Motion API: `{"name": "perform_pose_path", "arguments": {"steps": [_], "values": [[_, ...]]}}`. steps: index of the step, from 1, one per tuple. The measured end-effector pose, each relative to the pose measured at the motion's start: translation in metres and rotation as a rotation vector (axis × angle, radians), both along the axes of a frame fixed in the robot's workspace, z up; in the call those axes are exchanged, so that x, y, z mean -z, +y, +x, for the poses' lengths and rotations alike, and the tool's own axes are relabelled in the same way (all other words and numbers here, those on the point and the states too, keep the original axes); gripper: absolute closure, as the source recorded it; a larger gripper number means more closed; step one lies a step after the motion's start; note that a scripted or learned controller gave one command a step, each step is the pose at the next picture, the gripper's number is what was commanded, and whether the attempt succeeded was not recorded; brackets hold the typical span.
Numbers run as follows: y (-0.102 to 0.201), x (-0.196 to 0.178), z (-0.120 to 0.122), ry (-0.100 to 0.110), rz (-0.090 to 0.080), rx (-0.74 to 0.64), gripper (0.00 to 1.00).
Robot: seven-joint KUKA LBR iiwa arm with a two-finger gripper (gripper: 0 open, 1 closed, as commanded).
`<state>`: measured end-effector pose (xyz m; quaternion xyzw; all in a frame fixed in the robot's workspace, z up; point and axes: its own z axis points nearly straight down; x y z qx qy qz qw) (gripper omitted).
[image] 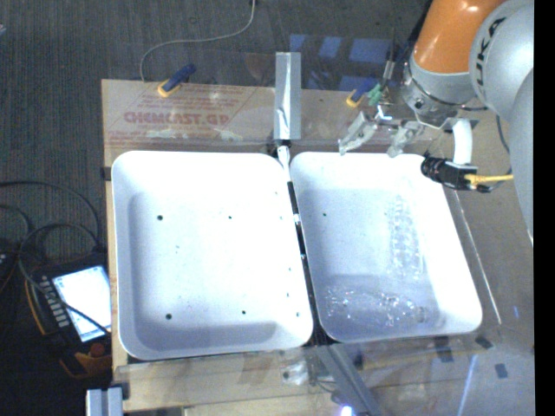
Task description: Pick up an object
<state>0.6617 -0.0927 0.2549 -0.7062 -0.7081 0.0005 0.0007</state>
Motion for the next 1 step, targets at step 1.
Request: {"name": "perform_pose_path", "arguments": {"steps": [1], "values": [[-0.0547,0.0593,-0.0924,0.001,-0.001,0.062,0.0]]}}
